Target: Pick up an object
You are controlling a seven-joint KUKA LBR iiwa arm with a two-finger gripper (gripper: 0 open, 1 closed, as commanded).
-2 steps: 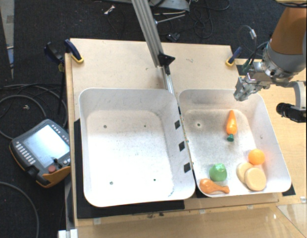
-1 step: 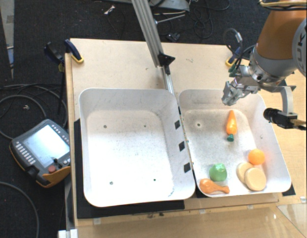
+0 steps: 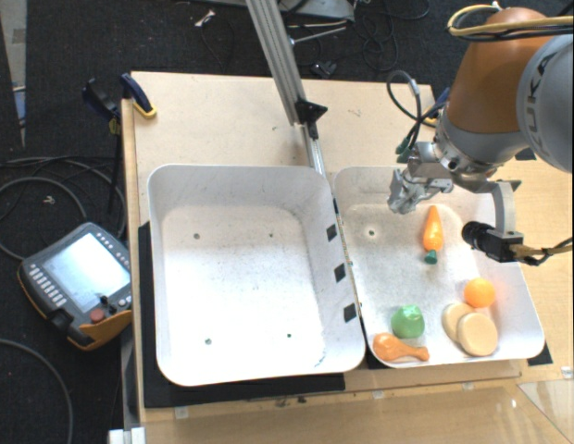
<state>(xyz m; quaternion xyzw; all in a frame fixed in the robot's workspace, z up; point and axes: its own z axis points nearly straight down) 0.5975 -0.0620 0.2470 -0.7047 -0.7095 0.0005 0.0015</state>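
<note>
Right bin (image 3: 380,239), toy carrot (image 3: 432,230): long axis running far to near with a slight lean, the tapered orange tip toward the far side, the small dark green stub at the near end, just below the orange body. Smooth, bright orange, thickest at mid-length, lying flat on the bin floor in the far right part of that bin.

Gripper (image 3: 405,195) just left of the carrot's far tip, low over the bin floor, near the far wall. Fingers: cannot tell open from closed at this angle; nothing visible between them. Carrot apart from the gripper, not lifted.

Arm reaching in from the right, orange band (image 3: 495,72) above the grey wrist, black cable (image 3: 412,95) looping on the far side.

Rest of right bin, near side: orange ball (image 3: 479,292) near the right wall; beige bun-shaped piece (image 3: 472,329) just nearer than the ball, touching or almost touching it; green round piece (image 3: 408,321) to its left; orange pear-shaped piece (image 3: 396,347) against the near wall, narrow end pointing right. All well apart from the carrot.

Left bin (image 3: 176,248) alongside, sharing the centre edge. Teach pendant (image 3: 76,283) on the floor to the left of the bench. Aluminium post (image 3: 280,58) slanting up from the far edge between the bins.
</note>
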